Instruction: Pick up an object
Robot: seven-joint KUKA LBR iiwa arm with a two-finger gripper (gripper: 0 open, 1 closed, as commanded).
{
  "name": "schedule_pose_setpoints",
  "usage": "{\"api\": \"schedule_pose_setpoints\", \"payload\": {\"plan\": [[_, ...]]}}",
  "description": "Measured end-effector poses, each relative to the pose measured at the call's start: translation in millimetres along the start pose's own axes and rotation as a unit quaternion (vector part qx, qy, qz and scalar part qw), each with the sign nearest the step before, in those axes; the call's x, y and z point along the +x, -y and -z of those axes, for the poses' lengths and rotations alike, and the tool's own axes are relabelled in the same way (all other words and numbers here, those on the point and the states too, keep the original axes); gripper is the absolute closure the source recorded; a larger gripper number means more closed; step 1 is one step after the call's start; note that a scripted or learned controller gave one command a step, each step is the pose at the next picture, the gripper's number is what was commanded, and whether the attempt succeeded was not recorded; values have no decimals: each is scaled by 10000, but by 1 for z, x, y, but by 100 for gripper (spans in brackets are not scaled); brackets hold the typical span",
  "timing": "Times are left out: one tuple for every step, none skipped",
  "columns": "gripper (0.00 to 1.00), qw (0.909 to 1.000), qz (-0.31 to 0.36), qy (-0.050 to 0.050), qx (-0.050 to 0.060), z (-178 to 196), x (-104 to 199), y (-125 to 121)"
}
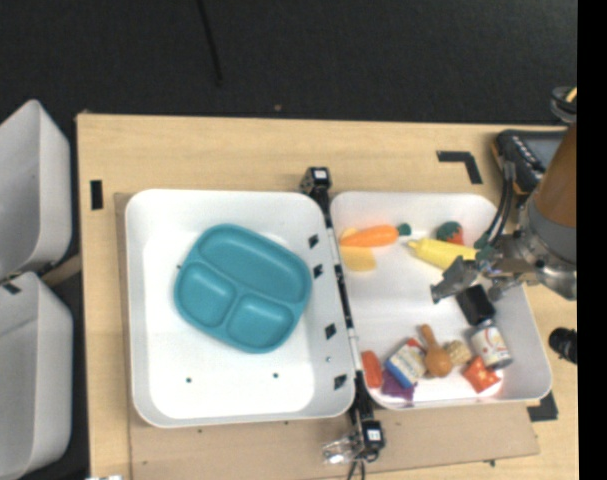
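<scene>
We saw the gripper (470, 290) low over the right bin (383, 298), toward its right wall. Whether it was clenched or released, we could not tell, and nothing showed between its tips. A yellow corn (435, 253) lay just up-left of the gripper, with a carrot (369, 236) further left near the divider. Below the gripper sat a can (491, 347), and a clutter of small toys (415, 361) lay along the bin's near wall. The left bin (153, 368) held a teal plate (243, 287).
</scene>
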State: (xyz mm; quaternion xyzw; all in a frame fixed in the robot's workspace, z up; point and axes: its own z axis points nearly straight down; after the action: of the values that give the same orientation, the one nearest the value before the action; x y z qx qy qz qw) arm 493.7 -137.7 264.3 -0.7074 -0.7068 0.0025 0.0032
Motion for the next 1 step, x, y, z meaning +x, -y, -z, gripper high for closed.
{"api": "schedule_pose_setpoints", "payload": {"plan": [[0, 10000, 12, 9, -43, 4, 0, -2]]}}
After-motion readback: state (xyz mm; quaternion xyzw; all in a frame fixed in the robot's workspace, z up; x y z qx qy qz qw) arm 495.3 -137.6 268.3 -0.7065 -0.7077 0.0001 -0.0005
